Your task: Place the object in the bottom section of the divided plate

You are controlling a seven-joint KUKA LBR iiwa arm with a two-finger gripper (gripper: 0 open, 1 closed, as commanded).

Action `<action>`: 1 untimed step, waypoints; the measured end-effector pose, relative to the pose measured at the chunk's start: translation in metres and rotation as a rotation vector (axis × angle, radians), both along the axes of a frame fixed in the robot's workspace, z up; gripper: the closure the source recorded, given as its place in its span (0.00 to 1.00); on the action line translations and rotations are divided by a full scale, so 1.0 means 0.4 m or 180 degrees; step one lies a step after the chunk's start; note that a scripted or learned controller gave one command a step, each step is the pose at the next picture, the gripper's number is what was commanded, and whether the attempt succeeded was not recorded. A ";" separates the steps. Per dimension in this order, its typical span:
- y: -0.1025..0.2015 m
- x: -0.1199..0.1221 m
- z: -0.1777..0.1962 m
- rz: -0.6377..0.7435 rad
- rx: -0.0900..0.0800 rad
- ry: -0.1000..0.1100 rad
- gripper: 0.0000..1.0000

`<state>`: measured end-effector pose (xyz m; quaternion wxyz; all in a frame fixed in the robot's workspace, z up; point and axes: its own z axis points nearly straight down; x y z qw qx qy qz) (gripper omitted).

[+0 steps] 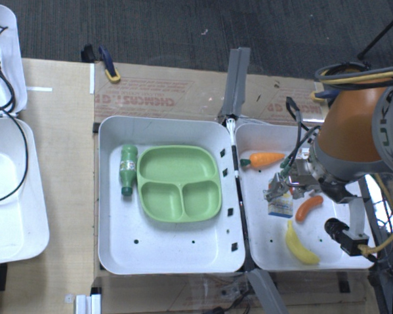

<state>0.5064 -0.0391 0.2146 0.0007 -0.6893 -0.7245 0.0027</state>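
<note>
1. Nearest to the camera, in the right shallow white bin (263,255), a yellow plastic banana (299,245) lies on the bin floor close to the lower rim.
2. Just above the banana, a small orange-red sausage-shaped toy (308,207) lies at a slant. It is near the banana but apart from it.
3. Left of this sausage toy there is a small flat card with blue and white print (280,207), directly under the pincer (280,188).
4. The pincer of the grey arm with the orange band (353,122) hangs low over the middle of the right bin. Its metal parts are dark and mixed with the card below, so I cannot tell if the fingers are apart or together, and I see no object between them.
5. Further up in the same bin, an orange plastic carrot with a green end (264,160) lies near the left wall, just left of the pincer.
6. In the left shallow white bin (158,253), the light green divided plate with three sections (180,182) lies near the middle. Its two small sections are on the near side and the big one on the far side.
7. A green plastic bottle (127,170) lies just beside the left edge of the plate.
8. Both bins stand on the light wooden table (64,179).
</note>
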 end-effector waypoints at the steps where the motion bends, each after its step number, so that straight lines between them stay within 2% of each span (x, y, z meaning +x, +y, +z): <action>1: 0.175 0.235 -0.002 0.0203 0.0002 -0.0004 1.00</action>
